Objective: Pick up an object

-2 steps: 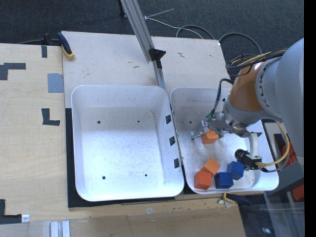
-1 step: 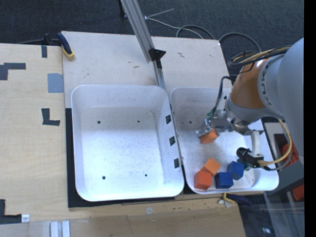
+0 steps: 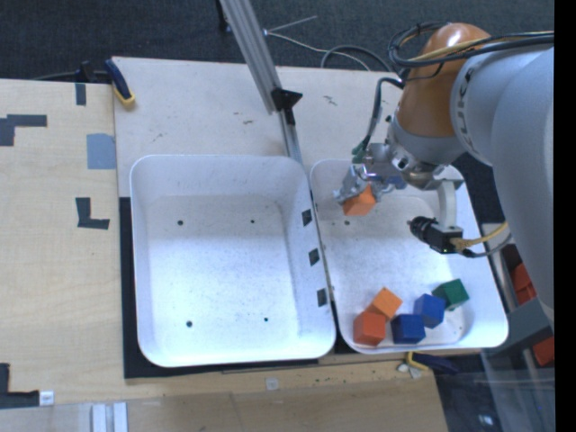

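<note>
My gripper (image 3: 360,190) hangs over the far left part of the right bin (image 3: 396,250), near the divider. Its fingers are shut on an orange block (image 3: 360,203), which is held clear of the bin floor. Several loose blocks lie at the near end of the same bin: an orange-red block (image 3: 370,327), an orange block (image 3: 387,301), two blue blocks (image 3: 409,328) (image 3: 429,309) and a green block (image 3: 451,292).
The left bin (image 3: 225,259) stands beside the right one. A slanted metal rail (image 3: 261,61) runs down to the bins' far edge. A black cable clip (image 3: 436,235) hangs off the arm over the right bin. The bench top lies at the far side.
</note>
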